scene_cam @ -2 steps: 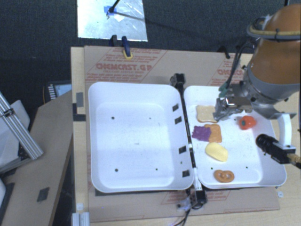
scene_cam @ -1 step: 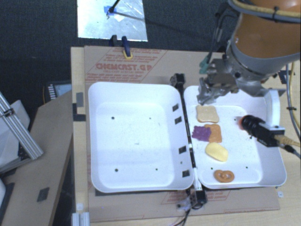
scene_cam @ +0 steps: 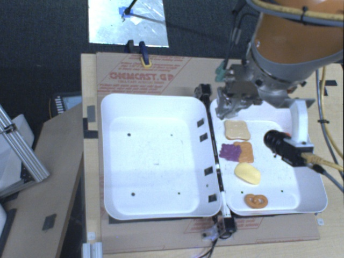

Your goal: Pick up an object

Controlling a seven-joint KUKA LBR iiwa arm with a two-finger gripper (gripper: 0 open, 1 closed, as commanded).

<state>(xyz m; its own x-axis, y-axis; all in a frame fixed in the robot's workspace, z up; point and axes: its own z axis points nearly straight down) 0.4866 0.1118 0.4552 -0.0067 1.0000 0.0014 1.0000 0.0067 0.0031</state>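
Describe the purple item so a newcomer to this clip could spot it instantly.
Start at the right-hand white bin, the one the arm reaches over. Near its left wall, about halfway down, lies a small purple piece pressed against an orange piece, below a tan toast-like slice. It is the only purple thing among tan, orange and yellow neighbours.

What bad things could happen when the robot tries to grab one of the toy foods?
1. The purple piece and the flat orange piece touch, so the hand might push one while grabbing the other.
2. The tan toast-shaped slice lies flat on the right white bin's floor, so the hand might slide over it.
3. The rounded yellow piece could roll away if nudged.
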